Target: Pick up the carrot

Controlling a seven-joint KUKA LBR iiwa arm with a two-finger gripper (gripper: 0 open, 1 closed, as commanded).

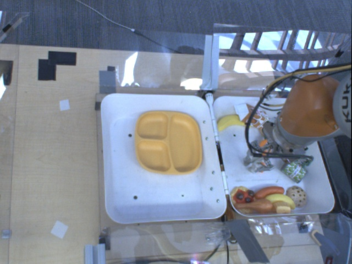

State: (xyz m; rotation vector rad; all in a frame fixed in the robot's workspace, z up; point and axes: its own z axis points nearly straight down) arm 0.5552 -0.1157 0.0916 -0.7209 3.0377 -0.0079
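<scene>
Over the right bin [324, 202], the arm's fingers [258, 161] point down near the bin's middle, a small metallic cluster under the grey wrist and the orange band [308, 110]. Dark cables loop around them, and I cannot tell whether they stand wide or narrow; nothing is visible between them.

Just right of them lies a small green packet [295, 170], partly under the wrist. Toward the bin's near edge, well apart from the fingers, sits a pile of play food: a carrot [269, 191] lying lengthwise on top, an orange-brown piece below it, a yellow banana-like piece [282, 201] beside it, and a tan dotted ball [296, 196] at the right end. At the bin's far left corner rests a yellow fruit [230, 122].

Beyond, the left bin [118, 164] holds a yellow three-compartment plate [168, 142], both bins resting on the pale wooden desk [49, 164].
</scene>
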